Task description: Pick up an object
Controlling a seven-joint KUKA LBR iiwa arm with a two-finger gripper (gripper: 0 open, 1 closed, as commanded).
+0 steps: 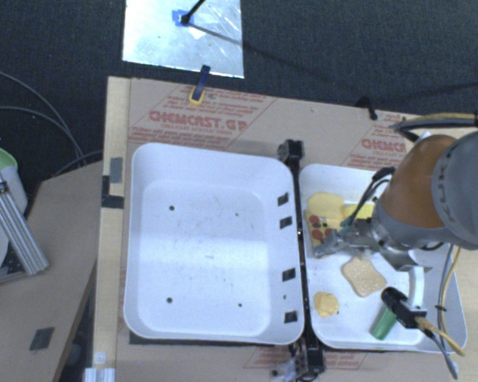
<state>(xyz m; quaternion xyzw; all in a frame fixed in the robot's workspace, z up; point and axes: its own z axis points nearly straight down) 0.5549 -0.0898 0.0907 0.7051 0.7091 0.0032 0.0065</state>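
two smooth white plastic bins (216, 171); the gripper (327, 244) hangs low by a flat tan toast slice (364, 277), grip state unclear.

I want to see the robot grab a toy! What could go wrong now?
The gripper is low in the right bin, close to the wall between the bins, so it might bump that wall. The yellow piece and the red-dotted piece lie tight together beside it, so it might push them or catch two. The tan cracker might get nudged aside.
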